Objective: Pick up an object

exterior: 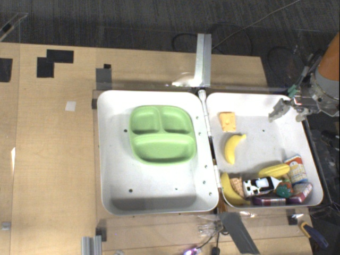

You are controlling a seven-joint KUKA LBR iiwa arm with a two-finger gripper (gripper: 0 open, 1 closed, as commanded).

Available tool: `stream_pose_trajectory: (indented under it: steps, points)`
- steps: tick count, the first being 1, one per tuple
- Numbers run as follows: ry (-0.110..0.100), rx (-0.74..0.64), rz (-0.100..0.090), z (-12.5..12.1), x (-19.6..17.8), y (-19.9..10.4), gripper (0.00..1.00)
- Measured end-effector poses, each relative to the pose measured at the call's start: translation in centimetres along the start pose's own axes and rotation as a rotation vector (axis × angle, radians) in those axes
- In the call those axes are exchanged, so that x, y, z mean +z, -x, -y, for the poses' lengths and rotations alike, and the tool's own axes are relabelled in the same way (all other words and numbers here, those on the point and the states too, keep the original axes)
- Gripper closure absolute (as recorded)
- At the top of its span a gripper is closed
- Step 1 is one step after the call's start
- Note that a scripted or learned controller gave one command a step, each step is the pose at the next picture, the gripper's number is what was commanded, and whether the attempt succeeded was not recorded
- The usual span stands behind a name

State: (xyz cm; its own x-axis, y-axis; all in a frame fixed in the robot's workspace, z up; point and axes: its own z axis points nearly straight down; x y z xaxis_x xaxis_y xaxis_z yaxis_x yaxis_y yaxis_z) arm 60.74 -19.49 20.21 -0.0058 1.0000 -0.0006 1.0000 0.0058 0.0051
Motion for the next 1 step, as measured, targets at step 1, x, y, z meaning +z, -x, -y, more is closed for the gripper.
stream_pose_trajectory:
  steps: [1]
  points:
    - [0.000,-0.058,-0.001,-0.46,7.44,-7.25,0.00]
